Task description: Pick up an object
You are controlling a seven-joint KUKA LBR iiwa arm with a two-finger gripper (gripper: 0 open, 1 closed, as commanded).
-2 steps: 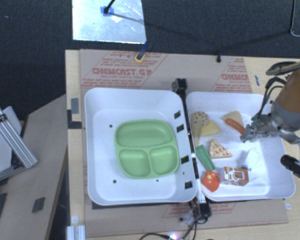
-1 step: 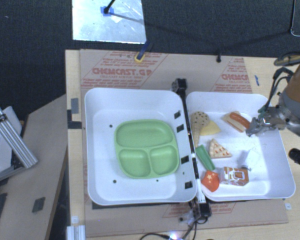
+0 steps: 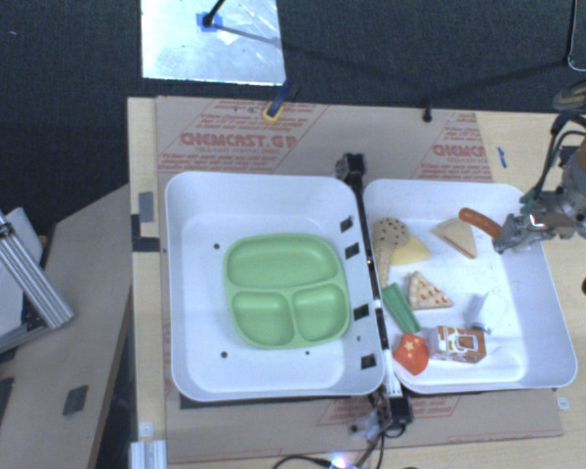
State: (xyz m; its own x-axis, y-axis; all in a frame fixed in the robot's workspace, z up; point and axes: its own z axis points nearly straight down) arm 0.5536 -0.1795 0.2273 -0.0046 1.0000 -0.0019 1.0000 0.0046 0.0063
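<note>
A pale bench [image 3: 117, 252] fills the middle of the frame. Flat on it lies a brown printed sheet [image 3: 303, 140], probably cardboard, reaching toward the upper centre. On that sheet sit two shallow white bins side by side: the left bin [image 3: 190, 262] at centre, the right bin [image 3: 542, 311] at right.

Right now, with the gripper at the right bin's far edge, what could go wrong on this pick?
1. The gripper sits beside the red sausage-shaped toy and pale wedge-shaped cheese toy, which touch; it may nudge both.
2. It hangs near the shallow white right bin's rim; a low descent could clip it.
</note>
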